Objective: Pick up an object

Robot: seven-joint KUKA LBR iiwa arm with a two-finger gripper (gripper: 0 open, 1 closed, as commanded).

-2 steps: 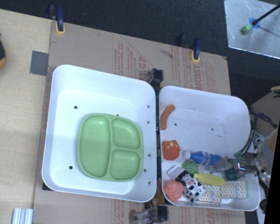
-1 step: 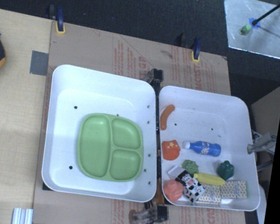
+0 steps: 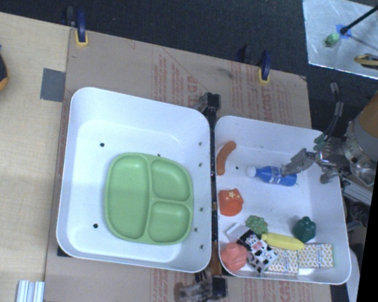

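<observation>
Bench: two bins (image 3: 73, 164), one green tray (image 3: 148, 198), one claw (image 3: 293, 169).

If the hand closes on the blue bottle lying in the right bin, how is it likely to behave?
The blue bottle lies on its side on the smooth floor of the right bin, so a nudge would probably roll it. It looks small and plastic, so likely light and stiff. Its rounded body may slip from the hand if caught off-centre.
</observation>
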